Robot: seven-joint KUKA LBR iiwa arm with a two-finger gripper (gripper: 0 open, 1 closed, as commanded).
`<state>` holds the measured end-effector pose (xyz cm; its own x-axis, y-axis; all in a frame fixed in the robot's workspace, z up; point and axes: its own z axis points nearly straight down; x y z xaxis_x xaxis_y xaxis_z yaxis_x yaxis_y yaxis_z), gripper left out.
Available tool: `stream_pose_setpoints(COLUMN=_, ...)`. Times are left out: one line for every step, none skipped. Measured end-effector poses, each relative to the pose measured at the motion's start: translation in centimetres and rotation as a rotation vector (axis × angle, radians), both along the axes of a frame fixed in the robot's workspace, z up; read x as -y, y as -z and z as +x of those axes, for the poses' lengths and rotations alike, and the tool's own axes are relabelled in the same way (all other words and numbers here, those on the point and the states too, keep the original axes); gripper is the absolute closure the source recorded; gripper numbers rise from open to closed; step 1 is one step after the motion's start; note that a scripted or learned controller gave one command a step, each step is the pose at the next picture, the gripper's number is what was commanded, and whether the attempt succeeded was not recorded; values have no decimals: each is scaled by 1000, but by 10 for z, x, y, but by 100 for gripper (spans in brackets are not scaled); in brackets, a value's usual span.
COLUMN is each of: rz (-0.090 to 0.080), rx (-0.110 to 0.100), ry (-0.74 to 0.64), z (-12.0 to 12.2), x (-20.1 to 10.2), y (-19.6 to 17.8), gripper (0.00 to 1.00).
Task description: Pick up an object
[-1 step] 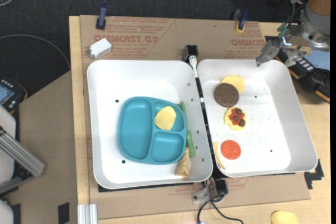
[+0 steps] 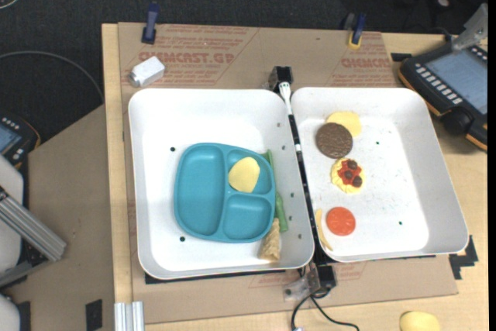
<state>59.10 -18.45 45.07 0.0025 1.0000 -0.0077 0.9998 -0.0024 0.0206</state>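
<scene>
2 shallow white plastic bins sit side by side on the desk: the left bin (image 2: 155, 167) and the right bin (image 2: 418, 167). The left one holds a teal 3-compartment plastic tray (image 2: 205, 201) with a pale yellow rounded toy piece (image 2: 245, 174) lying in its upper right compartment; a thin green stick-like piece (image 2: 276, 198) runs along the tray's right edge, its long axis pointing up and down the view, and a small tan wedge (image 2: 270, 246) lies just beside the tray's lower right corner. The right bin carries 4 pieces in a loose column near its left wall: a yellow disc (image 2: 346, 120) at the top, a dark brown round cookie-like disc (image 2: 334, 139) overlapping its lower left edge, a yellow piece with red and dark spots (image 2: 348, 175) below that, and an orange-red round disc (image 2: 340, 221) lowest. As for the gripper, I cannot tell how far open it is or whether it has hold of anything. Since the arm reaches in from the right, the right bin's column is probably the nearer target, lying leftward across that bin; the orange-red disc stands apart from its neighbours, so it looks like the easiest pick.
</scene>
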Motion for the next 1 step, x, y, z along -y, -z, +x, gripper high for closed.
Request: stream_pose_setpoints(rz=3, rx=-13, ry=-4, z=2, x=-2, y=1, gripper=100)
